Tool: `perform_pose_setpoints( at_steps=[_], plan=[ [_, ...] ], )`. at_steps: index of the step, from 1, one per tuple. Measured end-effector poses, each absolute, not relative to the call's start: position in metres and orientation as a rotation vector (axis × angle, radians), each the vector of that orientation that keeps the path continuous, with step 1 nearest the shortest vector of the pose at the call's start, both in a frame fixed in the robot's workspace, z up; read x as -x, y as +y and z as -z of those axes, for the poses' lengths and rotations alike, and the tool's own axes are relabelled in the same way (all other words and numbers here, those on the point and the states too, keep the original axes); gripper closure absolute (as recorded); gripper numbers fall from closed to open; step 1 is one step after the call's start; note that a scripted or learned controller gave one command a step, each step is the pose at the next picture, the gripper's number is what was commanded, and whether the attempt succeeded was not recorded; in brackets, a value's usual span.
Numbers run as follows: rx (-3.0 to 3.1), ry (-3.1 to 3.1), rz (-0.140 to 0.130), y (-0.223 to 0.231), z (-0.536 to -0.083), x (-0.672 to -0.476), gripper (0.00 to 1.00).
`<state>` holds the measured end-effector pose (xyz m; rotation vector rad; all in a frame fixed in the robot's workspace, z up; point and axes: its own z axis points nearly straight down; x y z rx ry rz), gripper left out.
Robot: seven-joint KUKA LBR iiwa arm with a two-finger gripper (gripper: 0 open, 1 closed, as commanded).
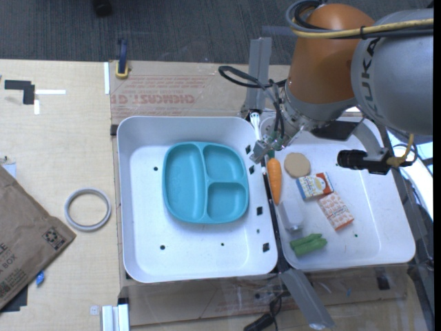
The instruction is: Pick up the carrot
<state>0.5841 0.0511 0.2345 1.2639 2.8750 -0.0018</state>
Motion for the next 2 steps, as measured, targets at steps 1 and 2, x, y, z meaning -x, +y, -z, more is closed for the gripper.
perform_pose_setpoints(
  at_steps=[1, 2],
  plan=[
    [-0.954, 2.989, 0.001, 0.046, -0.307, -0.636, 1.0],
    [-1.053, 2.956, 0.0, 0.049, -0.326, -0.625, 1.0]
  ],
)
